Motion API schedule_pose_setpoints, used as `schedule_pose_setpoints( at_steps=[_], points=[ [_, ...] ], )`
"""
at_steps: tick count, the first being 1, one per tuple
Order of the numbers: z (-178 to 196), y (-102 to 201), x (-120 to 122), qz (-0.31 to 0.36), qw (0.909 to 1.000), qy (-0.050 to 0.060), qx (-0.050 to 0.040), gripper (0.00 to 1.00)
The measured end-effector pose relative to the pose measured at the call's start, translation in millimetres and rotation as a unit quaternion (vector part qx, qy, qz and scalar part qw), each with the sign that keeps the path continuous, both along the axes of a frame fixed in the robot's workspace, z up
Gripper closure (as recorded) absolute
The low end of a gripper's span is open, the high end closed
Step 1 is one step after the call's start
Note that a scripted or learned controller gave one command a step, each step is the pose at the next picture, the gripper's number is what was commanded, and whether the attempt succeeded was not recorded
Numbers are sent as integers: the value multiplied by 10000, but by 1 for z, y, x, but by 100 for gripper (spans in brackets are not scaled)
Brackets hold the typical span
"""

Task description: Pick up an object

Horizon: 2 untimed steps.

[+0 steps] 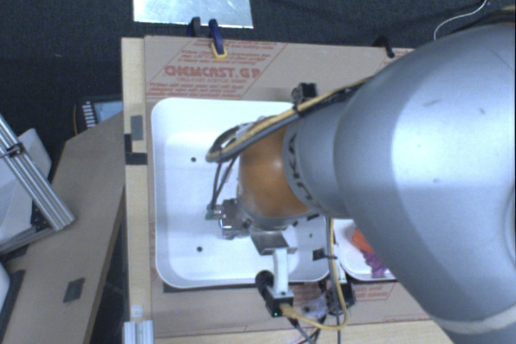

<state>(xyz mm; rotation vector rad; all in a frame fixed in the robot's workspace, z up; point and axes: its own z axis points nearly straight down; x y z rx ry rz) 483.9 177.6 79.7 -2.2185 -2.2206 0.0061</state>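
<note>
The big grey arm reaches in from the right and covers most of the bench. Its orange band (pixel 264 177) hangs over the left white bin (pixel 181 173). Below the band, the gripper (pixel 242 225) points down into the right half of that bin, near the front rim. The wrist hides whatever lies under it. In the right bin (pixel 355 270) I see a small orange object (pixel 361 241) and a purple object (pixel 376 262) at the near left corner, partly under the arm.
Bare white floor shows in the left half of the left bin. A cardboard sheet (pixel 214 68) lies under the bins, held by a blue and yellow clamp (pixel 216 38). Cables (pixel 318 310) hang by the front edge. A wooden side table (pixel 76 230) stands at the left.
</note>
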Motion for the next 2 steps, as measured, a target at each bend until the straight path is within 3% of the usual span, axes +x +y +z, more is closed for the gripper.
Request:
schedule_pose_setpoints(
  at_steps=[1,2],
  points=[
    [16,0,3,-7,10000,-15,12,100],
    [162,62,9,46,9999,-98,58,100]
  ],
)
